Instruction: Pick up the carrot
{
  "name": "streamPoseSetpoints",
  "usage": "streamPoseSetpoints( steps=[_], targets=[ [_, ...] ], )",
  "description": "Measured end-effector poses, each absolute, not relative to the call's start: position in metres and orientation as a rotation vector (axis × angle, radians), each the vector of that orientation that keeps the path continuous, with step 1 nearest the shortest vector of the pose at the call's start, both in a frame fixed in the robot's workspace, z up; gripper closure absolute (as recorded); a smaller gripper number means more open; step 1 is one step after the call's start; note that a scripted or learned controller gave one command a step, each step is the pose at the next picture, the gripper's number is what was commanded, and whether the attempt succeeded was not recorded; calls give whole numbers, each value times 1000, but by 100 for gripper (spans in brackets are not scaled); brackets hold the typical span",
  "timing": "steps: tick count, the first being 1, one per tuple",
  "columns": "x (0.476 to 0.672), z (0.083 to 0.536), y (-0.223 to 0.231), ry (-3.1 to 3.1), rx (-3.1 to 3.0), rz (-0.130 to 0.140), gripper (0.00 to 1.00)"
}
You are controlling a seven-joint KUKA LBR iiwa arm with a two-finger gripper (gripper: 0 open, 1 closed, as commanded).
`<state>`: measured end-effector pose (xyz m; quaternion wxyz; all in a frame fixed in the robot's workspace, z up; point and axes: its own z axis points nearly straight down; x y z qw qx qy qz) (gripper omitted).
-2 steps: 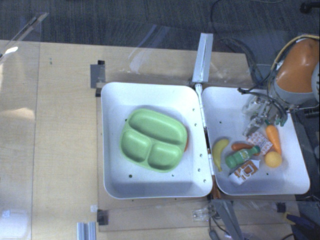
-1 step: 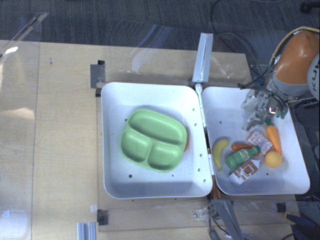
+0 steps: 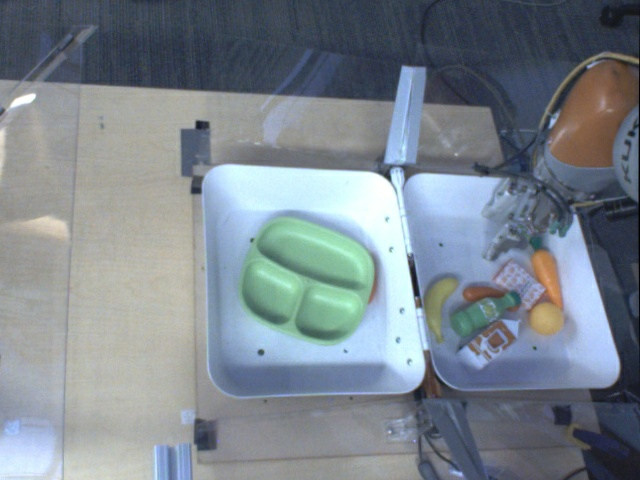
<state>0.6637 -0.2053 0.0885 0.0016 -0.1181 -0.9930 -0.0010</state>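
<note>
1. Claw (image 3: 520, 230) is seen over the far part of the right bin (image 3: 440, 203), hung from the grey arm with its orange band (image 3: 585, 118) that comes in from the right.
2. Whether the claw is released or clenched cannot be told; nothing is seen grasped in it.
3. The carrot (image 3: 546, 276) is found in the right bin, toward its right side, lying lengthwise from far to near, just near and right of the claw; whether the two touch cannot be told.
4. An orange (image 3: 546, 318) is placed just near the carrot's near end.
5. A checked packet (image 3: 519, 282) is seen just left of the carrot.
6. A green bottle (image 3: 483, 313) is laid on its side in the middle of the bin, with a small red piece (image 3: 482, 293) at its far side and a brown carton (image 3: 491, 343) at its near side.
7. A banana (image 3: 439, 304) is laid at the left of the cluster, close to the bin's left wall.
8. The left bin (image 3: 230, 368) is occupied by a green tray (image 3: 307, 279) with three compartments.
9. Both bins are borne side by side on a wooden bench (image 3: 110, 268).
</note>
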Motion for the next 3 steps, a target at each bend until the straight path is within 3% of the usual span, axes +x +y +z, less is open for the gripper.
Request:
streamPoseSetpoints(
  steps=[1,2,3],
  targets=[
    [663,88,-205,-3114,-392,-5,0],
    [669,103,-204,-3138,-394,-3,100],
    [666,89,-202,-3139,-306,2,100]
  ],
)
